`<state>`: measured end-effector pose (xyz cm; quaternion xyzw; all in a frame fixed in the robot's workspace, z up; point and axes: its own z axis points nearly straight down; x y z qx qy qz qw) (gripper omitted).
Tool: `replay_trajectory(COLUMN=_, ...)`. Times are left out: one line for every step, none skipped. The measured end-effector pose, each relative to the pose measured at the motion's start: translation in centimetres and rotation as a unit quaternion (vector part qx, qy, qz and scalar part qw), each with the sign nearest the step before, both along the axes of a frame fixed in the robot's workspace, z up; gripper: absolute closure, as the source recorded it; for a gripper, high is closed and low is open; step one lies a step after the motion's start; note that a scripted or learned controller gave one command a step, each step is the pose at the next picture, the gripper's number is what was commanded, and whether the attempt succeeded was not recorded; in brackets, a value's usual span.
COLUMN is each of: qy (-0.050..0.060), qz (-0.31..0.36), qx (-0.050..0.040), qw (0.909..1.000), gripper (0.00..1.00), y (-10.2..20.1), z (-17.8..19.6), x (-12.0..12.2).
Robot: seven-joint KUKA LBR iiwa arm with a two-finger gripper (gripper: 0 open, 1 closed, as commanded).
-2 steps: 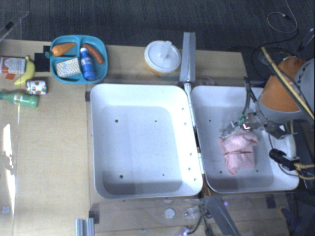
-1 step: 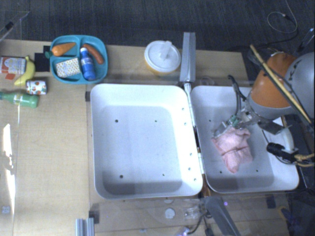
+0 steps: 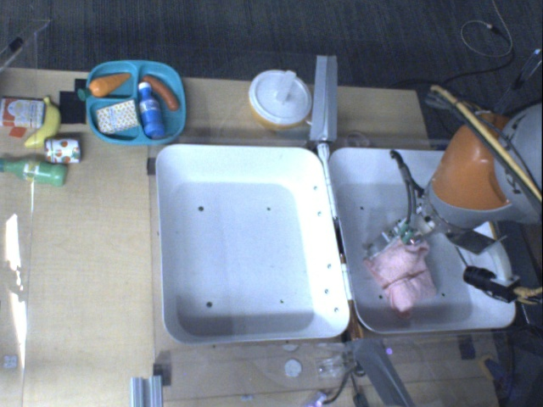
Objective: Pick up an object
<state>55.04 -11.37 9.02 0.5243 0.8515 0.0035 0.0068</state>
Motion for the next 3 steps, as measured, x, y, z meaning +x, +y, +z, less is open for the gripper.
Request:
replay_trajectory(qy=-0.004, qz=0.000, qx=-0.0007, qw=1.0000, gripper=1.00, y=0.0, z=1.2, x=0.3)
replay_trajectory(qy=0.005, qz=0.013, qx=0.0005, qw=0.9999, gripper=1.00, y=4.1, z=9.5, x=5.5)
replay_trajectory(qy=0.005, qz=-0.057, qx=0.0006, qw=0.9984, gripper=1.00, y=4.7, z=16.1, x=11.7)
